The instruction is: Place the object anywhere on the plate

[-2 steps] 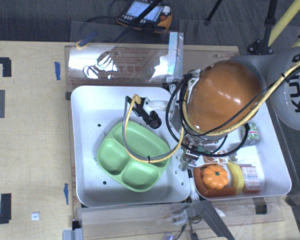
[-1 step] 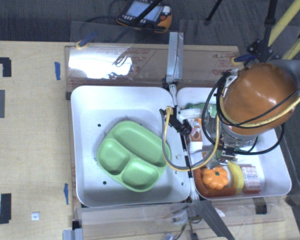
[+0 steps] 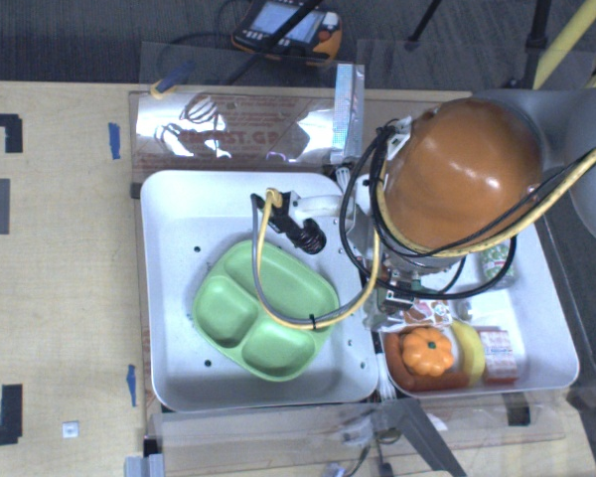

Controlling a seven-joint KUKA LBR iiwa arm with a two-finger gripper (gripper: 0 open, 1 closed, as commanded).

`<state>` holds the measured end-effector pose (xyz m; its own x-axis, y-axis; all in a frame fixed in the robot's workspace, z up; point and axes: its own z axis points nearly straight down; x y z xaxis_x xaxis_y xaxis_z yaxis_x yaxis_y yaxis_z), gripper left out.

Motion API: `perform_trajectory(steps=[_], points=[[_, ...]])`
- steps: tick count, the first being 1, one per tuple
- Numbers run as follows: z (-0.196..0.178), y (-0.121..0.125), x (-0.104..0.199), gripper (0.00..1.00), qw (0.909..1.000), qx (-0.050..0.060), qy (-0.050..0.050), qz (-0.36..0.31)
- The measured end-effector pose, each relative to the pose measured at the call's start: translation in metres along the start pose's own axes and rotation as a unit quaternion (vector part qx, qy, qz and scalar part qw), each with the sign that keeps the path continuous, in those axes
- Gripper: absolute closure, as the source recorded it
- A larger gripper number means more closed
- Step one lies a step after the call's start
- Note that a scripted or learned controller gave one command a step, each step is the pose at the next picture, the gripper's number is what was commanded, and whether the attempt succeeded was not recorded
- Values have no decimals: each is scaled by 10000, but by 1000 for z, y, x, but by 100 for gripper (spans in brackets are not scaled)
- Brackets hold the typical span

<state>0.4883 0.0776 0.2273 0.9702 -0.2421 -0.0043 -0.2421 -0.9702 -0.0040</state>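
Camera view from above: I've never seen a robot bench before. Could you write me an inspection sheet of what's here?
surface: left bin and right bin, white, side by side on a wooden bench.
job's things: green divided plate in the left bin, bare; orange pumpkin toy in the right bin, a possible pick.
clutter: banana and packets beside the pumpkin.
grippers: gripper largely hidden under the arm's orange band, over the right bin.
cables: yellow cable arcs over the plate; black ones loop at the wrist.
surroundings: handheld controller on grey floor.
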Motion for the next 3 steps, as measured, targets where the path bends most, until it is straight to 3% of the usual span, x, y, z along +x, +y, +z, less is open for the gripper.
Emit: perform_trajectory(steps=[1,2,3], points=[[128,-36,-9,100,9990,-25,-14,436],[128,-37,-9,0,9990,-19,-10,436],[45,16,6,0,9954,1,4,959]])
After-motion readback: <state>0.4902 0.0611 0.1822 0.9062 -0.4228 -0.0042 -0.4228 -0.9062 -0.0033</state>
